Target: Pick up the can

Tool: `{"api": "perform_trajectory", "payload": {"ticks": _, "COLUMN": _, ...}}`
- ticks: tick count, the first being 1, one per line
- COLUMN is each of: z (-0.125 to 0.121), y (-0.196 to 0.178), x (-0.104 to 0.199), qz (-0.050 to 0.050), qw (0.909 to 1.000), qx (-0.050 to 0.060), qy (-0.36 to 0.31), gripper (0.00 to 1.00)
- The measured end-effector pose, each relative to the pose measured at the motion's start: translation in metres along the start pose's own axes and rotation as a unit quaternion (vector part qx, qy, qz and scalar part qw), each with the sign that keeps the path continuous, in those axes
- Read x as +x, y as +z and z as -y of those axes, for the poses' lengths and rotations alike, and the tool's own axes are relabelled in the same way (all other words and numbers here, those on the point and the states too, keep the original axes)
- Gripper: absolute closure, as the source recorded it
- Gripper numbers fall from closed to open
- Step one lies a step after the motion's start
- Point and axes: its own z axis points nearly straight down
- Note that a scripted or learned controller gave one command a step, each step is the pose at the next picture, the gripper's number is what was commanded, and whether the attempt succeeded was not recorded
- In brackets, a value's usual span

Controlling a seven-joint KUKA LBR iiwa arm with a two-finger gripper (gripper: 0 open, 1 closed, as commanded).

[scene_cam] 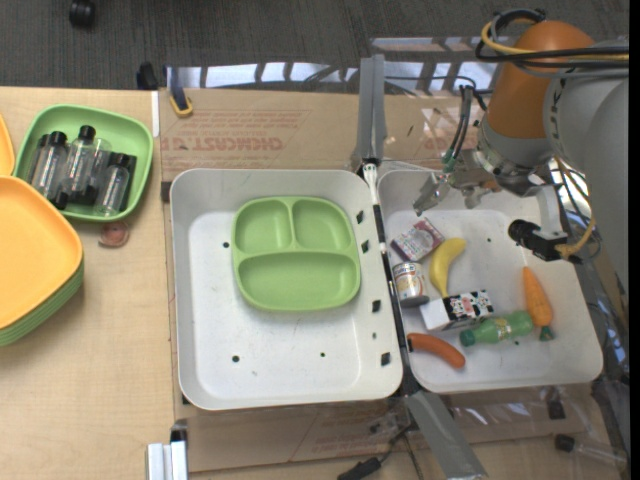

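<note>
Plastic, metal and cardboard, mostly matt

The can point(408, 282) looks like shiny metal with a paper label; the two bins point(190, 298) are smooth white plastic, the divided green plate point(296, 252) matt plastic, the bottle point(497, 328) glossy green plastic, and brown cardboard point(260, 133) lies rough behind.

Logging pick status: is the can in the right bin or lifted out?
In: the can rests in the right bin beside the banana.

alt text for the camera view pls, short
The tool hangs over the right bin's far edge, away from the can, which lies near the bin's left wall beside a banana. The left bin holds a green divided tray.
</note>
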Motion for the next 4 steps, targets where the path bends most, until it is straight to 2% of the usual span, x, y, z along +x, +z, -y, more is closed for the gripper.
{"api": "perform_trajectory", "payload": {"ticks": 1, "z": 0.033, "y": -0.029, "x": -0.008, "qz": -0.001, "qw": 0.9957, "qx": 0.001, "qy": 0.092, "gripper": 0.0}}
{"api": "perform_trajectory", "payload": {"ticks": 2, "z": 0.005, "y": 0.003, "x": -0.035, "qz": 0.0, "qw": 0.9981, "qx": 0.0, "qy": 0.061, "gripper": 0.0}}
{"api": "perform_trajectory", "payload": {"ticks": 3, "z": 0.005, "y": -0.029, "x": -0.04, "qz": 0.0, "qw": 0.9981, "qx": -0.001, "qy": -0.061, "gripper": 0.0}}
{"api": "perform_trajectory", "payload": {"ticks": 4, "z": 0.004, "y": -0.007, "x": -0.032, "qz": -0.001, "qw": 0.9926, "qx": 0.0, "qy": -0.121, "gripper": 0.0}}
